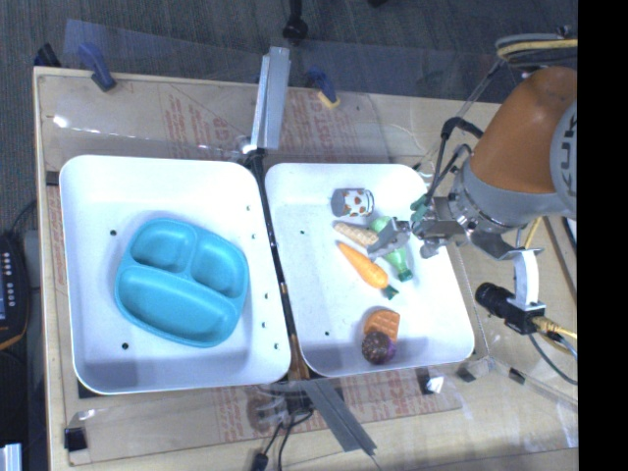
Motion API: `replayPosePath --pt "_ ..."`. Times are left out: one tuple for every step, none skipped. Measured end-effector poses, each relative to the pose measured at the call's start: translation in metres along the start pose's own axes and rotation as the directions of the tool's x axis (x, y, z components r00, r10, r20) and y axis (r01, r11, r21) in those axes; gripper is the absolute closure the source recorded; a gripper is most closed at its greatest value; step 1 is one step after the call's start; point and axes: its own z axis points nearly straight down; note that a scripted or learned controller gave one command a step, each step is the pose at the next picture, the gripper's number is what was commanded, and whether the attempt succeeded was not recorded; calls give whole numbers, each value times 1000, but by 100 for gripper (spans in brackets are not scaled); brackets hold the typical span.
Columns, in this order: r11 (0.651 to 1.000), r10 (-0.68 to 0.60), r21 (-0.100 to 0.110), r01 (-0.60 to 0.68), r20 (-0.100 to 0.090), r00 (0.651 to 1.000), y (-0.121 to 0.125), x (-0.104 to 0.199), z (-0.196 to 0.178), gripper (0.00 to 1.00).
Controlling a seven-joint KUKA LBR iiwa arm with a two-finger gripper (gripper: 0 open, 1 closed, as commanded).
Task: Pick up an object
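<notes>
The right bin (314, 332) holds several small toys. An orange carrot (363, 265) lies slanted in the middle, with a pale beige stick-shaped toy (355, 234) just above it. A small grey and red round toy (352, 202) sits near the bin's far side. A green piece (397, 264) lies at the carrot's right. An orange and dark brown toy (379, 335) rests near the front wall. My gripper (394, 238) hangs over the right part of this bin, right above the green piece and the beige toy's right end.
The left bin (88, 351) holds a blue divided plate (183, 281). A metal bar (269, 96) stands behind the seam between the bins. The arm's orange band (525, 130) and cables fill the right side. Blue clamps (98, 72) sit on the bench's far edge.
</notes>
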Motion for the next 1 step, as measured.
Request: replayPosePath --pt "1000 0 -2 0 0 1000 -9 -11 169 0"
